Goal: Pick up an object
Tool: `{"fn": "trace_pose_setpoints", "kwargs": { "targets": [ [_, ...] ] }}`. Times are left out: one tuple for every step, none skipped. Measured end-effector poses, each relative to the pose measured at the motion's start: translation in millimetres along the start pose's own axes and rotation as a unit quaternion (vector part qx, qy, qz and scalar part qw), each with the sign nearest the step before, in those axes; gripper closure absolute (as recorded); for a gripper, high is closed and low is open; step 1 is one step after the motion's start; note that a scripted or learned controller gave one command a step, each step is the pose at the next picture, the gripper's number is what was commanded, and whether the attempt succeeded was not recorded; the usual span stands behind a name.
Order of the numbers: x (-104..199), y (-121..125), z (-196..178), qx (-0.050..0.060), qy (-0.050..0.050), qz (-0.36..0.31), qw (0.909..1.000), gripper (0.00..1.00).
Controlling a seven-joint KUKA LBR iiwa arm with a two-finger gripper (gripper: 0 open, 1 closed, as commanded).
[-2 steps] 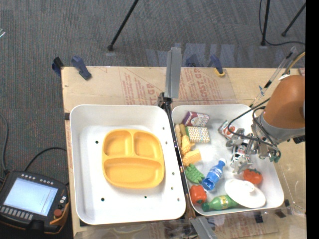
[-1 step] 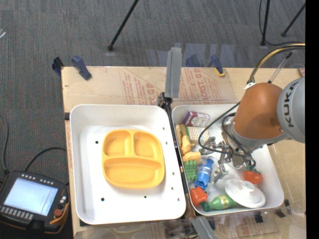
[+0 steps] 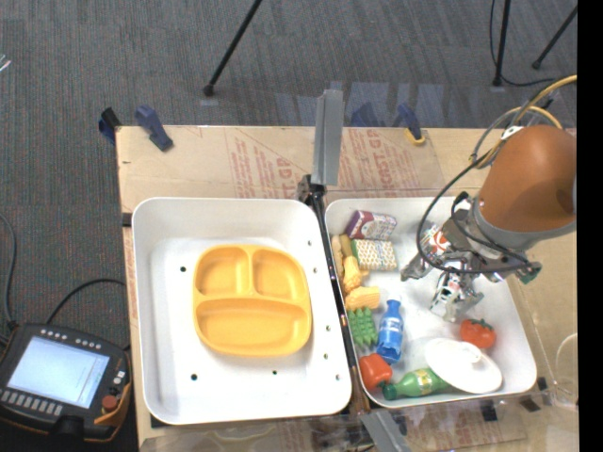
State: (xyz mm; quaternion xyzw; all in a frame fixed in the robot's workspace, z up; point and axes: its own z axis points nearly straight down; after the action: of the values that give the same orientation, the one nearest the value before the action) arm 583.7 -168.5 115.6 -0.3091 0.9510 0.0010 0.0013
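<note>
— Grey carpet lies around the table (image 3: 236,163), which carries two white bins. How many things are in each?

— Well away from the tool (image 3: 450,295), the far bin (image 3: 151,252) holds one yellow tray (image 3: 252,299) with three compartments. The bin under the tool (image 3: 523,347) holds many small things.

— Please count them.

— One blue bottle (image 3: 390,330) and one green bottle (image 3: 419,382), both on the tray's side of the tool. One white plate (image 3: 462,365) and one tomato (image 3: 477,332) just beside the tool, toward the front rim. One purple box (image 3: 369,224) and one waffle-like block (image 3: 375,254) near the back. One red piece (image 3: 374,370) touches the green bottle.

— And the tool?

— It hangs low over the bin floor. Whether its fingers are apart or together, I cannot tell. I see nothing between them.
</note>
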Motion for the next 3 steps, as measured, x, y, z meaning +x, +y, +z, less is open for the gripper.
{"fn": "trace_pose_setpoints", "kwargs": {
  "targets": [
    [-49,-33,24,0.002,0.0,-0.013,0.9999,0.0],
    [-51,-34,13,0.003,-0.006,-0.008,0.9999,1.0],
    [-42,-45,28,0.0,0.0,0.181,0.9834,1.0]
  ]
}}
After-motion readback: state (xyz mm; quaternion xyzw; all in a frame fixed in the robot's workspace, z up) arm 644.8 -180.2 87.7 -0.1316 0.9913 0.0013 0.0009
